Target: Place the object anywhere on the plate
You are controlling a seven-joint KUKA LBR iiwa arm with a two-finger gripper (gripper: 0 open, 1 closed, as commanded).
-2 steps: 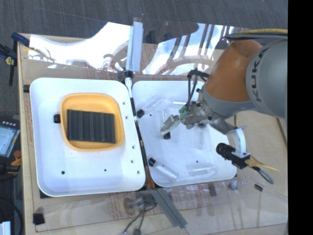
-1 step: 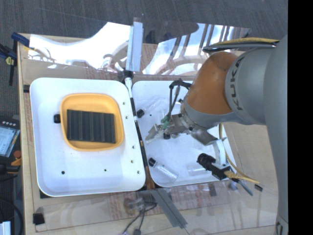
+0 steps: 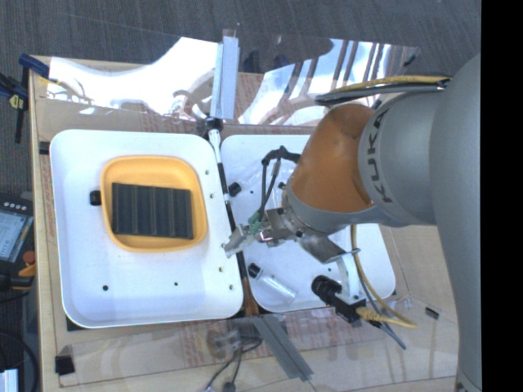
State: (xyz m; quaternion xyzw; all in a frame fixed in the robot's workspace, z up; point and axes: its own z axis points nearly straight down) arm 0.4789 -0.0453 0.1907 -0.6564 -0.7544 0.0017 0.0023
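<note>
The arm [image 3: 384, 162], grey with an orange band, comes in from the right of the frame and covers much of the right bin [image 3: 245, 158] in the centre. Its gripper [image 3: 245, 237] sits low at the bin's left edge, close to the divider between the two bins; whether it is spread, pressed together or pinching anything cannot be told from this angle. In the left bin [image 3: 82, 284], at the left of the frame, a yellow plate [image 3: 151, 174] lies in the upper middle with a dark ribbed block [image 3: 153, 209] resting on it. A small clear object [image 3: 274, 284] lies in the lower part of the right bin, below the gripper and apart from it.
</note>
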